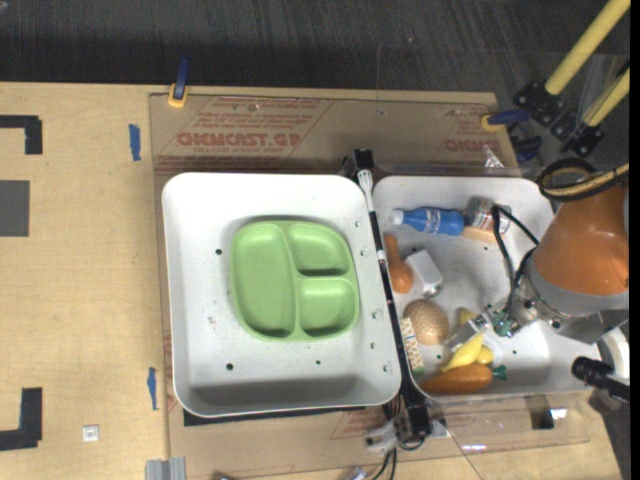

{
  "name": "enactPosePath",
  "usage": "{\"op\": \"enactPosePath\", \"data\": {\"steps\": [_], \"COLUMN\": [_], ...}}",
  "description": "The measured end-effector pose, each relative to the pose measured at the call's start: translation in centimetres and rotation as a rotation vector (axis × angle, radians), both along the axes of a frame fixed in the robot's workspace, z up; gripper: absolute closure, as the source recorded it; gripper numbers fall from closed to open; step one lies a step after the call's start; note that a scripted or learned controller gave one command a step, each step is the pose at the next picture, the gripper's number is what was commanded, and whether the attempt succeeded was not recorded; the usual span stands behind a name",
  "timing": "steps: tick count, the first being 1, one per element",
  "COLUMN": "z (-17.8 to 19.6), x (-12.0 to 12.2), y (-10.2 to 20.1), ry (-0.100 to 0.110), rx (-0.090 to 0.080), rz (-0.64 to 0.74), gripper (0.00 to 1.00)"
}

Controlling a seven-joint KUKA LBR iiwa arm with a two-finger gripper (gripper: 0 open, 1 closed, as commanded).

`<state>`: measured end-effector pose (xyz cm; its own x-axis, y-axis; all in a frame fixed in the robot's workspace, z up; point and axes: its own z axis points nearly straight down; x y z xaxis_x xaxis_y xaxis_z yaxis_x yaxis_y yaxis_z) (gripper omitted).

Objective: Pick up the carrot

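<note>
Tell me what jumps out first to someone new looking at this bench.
The bright green divided plate sits in the middle of the left bin. The arm's orange band looms over the right bin, which is crowded with small items. Among them, the carrot lies along the near wall beside a banana, and a blue bottle lies near the far wall.

Red block lettering reading roughly "CHEMCAST GP", mirrored and partly legible, runs across the far strip of the clear protective-film-covered acrylic sheet (250, 133) lying under the two white bins; no other text is readable.
</note>
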<state>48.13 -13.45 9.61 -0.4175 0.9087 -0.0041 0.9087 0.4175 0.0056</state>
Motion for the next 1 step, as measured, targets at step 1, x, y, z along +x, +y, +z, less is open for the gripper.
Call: {"op": "enactPosePath", "data": {"steps": [1], "z": [-0.67], "x": [0.14], "y": [3.06], "ry": [-0.003], "rx": [-0.005], "rz": [0.090], "gripper": [0.00]}}
